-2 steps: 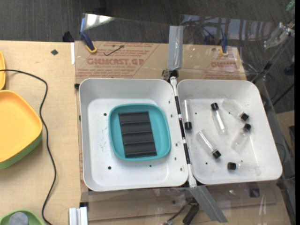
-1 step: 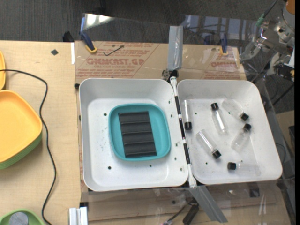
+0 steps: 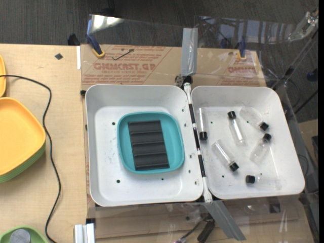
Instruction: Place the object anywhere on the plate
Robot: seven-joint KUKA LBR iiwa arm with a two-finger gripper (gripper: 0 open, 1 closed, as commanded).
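Clear vials (image 3: 235, 128) loose beside teal plate (image 3: 151, 142)

Open white floor is left all around the teal plate (image 3: 151, 142) in the left bin (image 3: 96, 151), whose middle is taken up by a dark ribbed insert (image 3: 148, 145). The right bin (image 3: 283, 135) is cluttered by scattered clear vials (image 3: 236, 127), with narrow gaps between them.

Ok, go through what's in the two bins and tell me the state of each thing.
Teal plate: flat in the left bin, a black ribbed pad on it.
Clear vials: all lying on their sides, scattered in the right bin, black caps on.
Loose black cap: lying apart from the vials.
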